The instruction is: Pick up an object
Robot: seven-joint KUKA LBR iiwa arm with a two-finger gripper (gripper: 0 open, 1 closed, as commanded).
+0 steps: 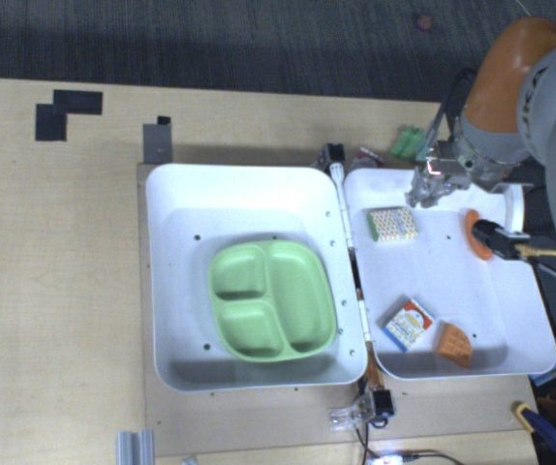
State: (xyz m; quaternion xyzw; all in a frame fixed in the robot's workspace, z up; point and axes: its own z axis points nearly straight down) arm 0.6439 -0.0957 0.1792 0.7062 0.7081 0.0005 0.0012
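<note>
Gripper (427,194) upper right of frame, above right bin (520,356); grasp state unclear, possibly nothing held. Patterned block (392,224) just lower left. Risk: off-centre descent nudges block aside.

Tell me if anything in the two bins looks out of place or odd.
Nothing looks spilled or broken. The green divided plate sits slightly askew in the left bin. In the right bin, the small box and the orange wedge lie tilted near the front wall, loosely scattered.
</note>
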